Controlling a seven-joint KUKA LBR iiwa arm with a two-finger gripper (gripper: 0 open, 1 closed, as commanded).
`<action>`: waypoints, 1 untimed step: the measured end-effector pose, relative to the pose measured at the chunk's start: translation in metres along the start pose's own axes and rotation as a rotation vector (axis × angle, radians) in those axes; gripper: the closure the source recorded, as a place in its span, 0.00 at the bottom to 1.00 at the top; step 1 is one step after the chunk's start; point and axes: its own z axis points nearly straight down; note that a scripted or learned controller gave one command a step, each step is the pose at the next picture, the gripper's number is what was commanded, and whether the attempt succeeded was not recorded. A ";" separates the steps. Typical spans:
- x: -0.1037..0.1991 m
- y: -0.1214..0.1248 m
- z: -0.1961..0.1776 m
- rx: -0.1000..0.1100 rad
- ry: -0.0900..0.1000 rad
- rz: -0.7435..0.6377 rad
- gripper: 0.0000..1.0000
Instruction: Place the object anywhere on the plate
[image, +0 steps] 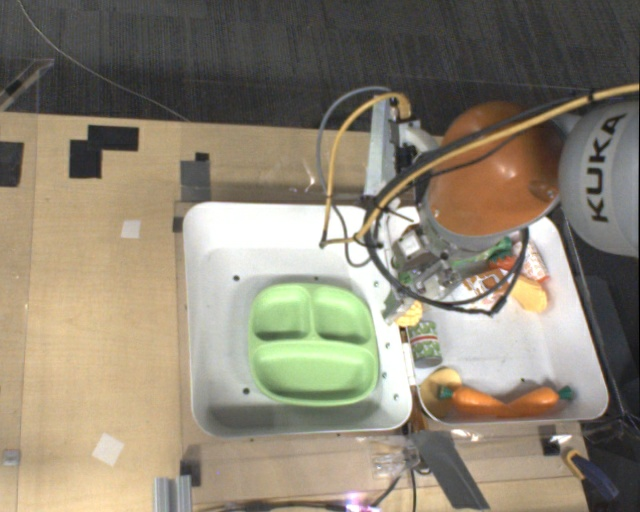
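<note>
Green plate (314, 343) (three compartments) in left bin (215, 300); arm (495, 180) over right bin (585, 370).

My arm (590, 170) is grey, marked KUKA in black, with an orange band (495, 170) and looping yellow and grey cables (345, 130).

We see a pale wood bench (90, 330) with black markers (100, 148), and dark carpet (200, 55) beyond it.

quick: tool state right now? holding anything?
Tool: cannot be told; it sits low over the right bin, hidden under the wrist and cables.
</note>
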 end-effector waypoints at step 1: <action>-0.111 0.023 0.003 -0.001 -0.003 -0.094 1.00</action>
